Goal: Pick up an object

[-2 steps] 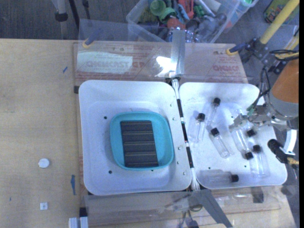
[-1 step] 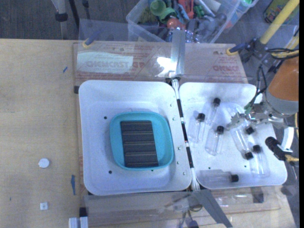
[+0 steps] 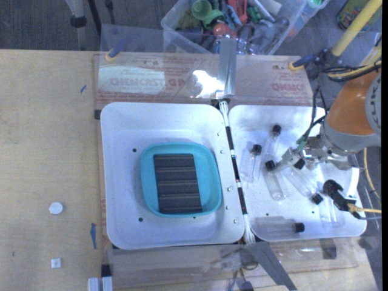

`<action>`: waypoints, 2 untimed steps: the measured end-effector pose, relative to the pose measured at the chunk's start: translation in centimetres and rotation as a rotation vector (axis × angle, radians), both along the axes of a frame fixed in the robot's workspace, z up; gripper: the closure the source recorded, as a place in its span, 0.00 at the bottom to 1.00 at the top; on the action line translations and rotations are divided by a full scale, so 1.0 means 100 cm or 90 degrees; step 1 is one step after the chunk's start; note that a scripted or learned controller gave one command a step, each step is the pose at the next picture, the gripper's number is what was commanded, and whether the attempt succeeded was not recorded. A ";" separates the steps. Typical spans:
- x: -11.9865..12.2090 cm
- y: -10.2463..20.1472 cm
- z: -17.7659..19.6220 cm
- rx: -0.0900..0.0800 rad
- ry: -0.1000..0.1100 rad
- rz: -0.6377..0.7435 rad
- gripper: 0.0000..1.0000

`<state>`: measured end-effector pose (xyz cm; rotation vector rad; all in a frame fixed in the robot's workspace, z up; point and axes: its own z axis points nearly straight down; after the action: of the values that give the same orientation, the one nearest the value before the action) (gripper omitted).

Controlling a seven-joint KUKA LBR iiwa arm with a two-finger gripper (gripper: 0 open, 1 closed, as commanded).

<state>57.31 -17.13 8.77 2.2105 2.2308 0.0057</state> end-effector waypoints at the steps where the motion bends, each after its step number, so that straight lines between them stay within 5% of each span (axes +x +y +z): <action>1: 0.001 -0.001 0.011 -0.001 -0.003 -0.001 1.00; 2: 0.001 -0.001 0.011 -0.001 -0.003 -0.001 0.00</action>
<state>57.42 -17.26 9.89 2.2093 2.2252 0.0084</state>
